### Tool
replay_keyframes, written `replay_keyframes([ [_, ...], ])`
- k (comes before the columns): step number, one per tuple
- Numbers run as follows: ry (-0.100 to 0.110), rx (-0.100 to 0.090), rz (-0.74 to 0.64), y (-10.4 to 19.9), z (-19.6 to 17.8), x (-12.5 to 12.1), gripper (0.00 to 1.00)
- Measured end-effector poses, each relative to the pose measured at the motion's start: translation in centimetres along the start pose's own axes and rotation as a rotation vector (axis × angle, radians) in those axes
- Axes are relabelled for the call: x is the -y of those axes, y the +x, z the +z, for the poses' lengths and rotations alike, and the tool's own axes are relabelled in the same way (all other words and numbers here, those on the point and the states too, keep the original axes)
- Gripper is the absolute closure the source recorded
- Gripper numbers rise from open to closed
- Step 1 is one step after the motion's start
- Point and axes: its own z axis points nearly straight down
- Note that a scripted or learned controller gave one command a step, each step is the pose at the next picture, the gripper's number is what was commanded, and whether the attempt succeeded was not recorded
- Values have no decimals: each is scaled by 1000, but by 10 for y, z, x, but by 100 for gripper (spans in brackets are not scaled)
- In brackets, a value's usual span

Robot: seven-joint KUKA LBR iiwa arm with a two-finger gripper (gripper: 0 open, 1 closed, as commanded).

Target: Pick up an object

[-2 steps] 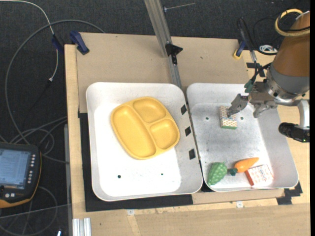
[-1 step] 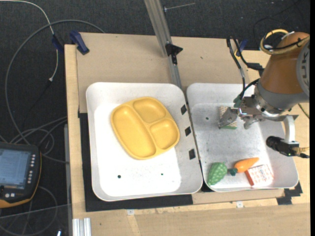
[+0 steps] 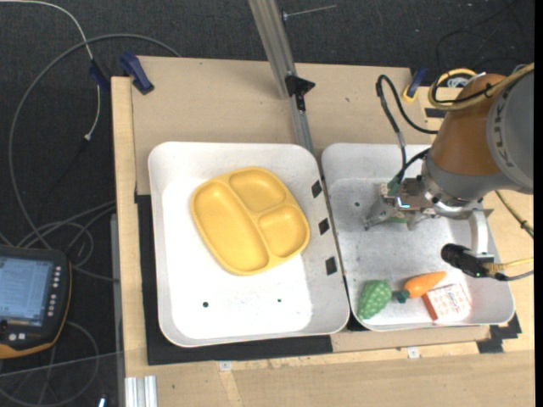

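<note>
In the right bin (image 3: 365,253), three small objects lie along the near edge: a green bumpy toy (image 3: 374,299), an orange carrot-shaped toy (image 3: 422,284) and a red-and-white box (image 3: 447,302). My gripper (image 3: 405,209) hangs over the bin's far middle, above and apart from those objects. Nothing shows between its fingers. The grey arm with its orange band (image 3: 462,138) comes in from the right.
A yellow divided plate (image 3: 249,219) lies in the left bin (image 3: 178,312). A metal pole (image 3: 276,41) rises at the back between the bins. Black clips (image 3: 322,225) sit on the rim between the bins. Cables trail near the arm at the back right.
</note>
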Motion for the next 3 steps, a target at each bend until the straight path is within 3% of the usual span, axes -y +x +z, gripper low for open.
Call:
replay_keyframes([
  [1, -8, 1, 0, 0, -14, -2, 100],
  [3, -15, 4, -2, 3, -129, -1, 100],
])
